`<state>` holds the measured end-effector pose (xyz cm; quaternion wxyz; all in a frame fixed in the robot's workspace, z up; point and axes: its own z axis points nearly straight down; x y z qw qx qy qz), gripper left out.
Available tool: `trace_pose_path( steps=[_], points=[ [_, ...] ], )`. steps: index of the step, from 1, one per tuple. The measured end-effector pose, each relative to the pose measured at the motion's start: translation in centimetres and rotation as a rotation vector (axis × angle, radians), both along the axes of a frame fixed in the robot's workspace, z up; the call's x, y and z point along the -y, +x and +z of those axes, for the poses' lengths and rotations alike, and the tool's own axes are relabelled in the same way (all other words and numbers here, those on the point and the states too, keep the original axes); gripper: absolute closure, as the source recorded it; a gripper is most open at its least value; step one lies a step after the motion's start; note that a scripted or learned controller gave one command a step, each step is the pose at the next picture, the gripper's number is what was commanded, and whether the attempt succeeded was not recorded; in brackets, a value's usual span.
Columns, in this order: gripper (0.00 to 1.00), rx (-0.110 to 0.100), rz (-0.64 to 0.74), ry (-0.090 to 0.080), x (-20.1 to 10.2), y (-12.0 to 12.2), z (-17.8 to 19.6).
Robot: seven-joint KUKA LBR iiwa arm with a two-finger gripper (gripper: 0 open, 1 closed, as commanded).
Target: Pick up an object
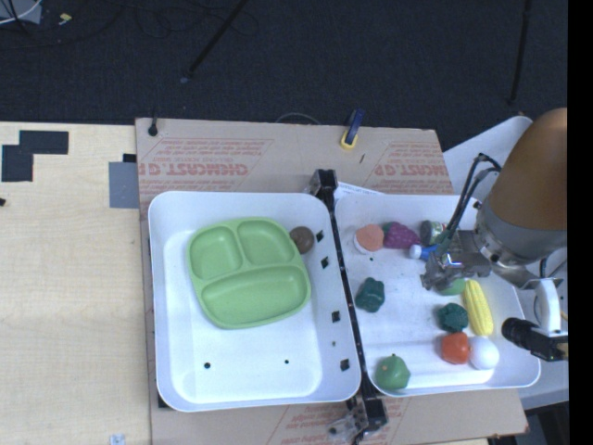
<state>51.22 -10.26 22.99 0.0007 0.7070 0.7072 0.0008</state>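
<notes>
Light wood bench [65, 276], dark carpet [278, 44] behind; cardboard [241, 160] under the bins bears unreadable red print. Gripper [443, 269] hangs at the right bin's [408, 309] two o'clock beside the corn [477, 306]; its fingers' opening cannot be told.

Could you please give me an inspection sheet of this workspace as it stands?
Surface: two white bins side by side, left bin and right bin, on cardboard.
Job's things: in the right bin an orange ball, purple piece, dark green piece, corn cob, green apple, tomato, white egg.
Clutter: green divided plate and brown ball in the left bin.
Grippers: gripper low over the right bin.
Cables: black cable along the arm.
Surroundings: dark carpet, yellow-and-blue clamp.
</notes>
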Motion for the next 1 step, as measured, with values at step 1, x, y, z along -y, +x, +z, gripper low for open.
trace_pose_path(
  steps=[1],
  points=[
    [1.00, -0.004, 0.003, 0.001, -4.38, 0.45, 0.43]
  ],
)
